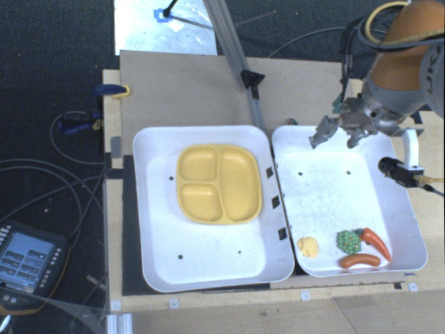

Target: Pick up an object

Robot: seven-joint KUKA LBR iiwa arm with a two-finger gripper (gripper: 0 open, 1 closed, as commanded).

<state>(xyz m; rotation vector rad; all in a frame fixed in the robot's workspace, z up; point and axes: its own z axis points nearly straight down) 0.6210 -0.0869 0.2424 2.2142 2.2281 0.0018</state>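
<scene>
Jaws [339,135] hanging spread, gripping nothing, over the right bin's [327,200] far edge. Toy food sitting at that bin's near corner: carrot [376,243], sausage [359,261], green broccoli [348,241], yellow lump [308,246]. Yellow divided plate [219,184] lying in the left bin [160,249].

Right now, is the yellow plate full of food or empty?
Empty. The yellow plate sits in the left bin, and all three compartments show bare yellow.
</scene>
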